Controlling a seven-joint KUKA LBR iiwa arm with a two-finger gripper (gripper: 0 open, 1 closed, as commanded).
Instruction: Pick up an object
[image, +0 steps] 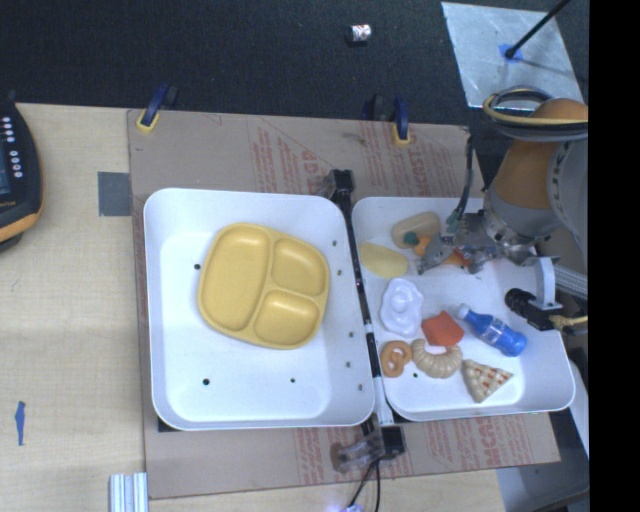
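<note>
In the right white bin (560, 395), nearest the camera, lay a toy pizza slice (485, 380), a tan croissant (437, 360) and a small brown pretzel (395, 357). Behind them sat a red block (442, 329), a blue plastic bottle (494, 331) and a white crumpled piece (402, 305). Farther back, a pale yellow lemon-shaped toy (383, 261) lay left of the gripper (455, 255), which hung low by an orange bit and a beige oblong toy (415, 229); nothing showed between its fingers. The left white bin (180, 390) bore a yellow divided plate (264, 285).
</note>
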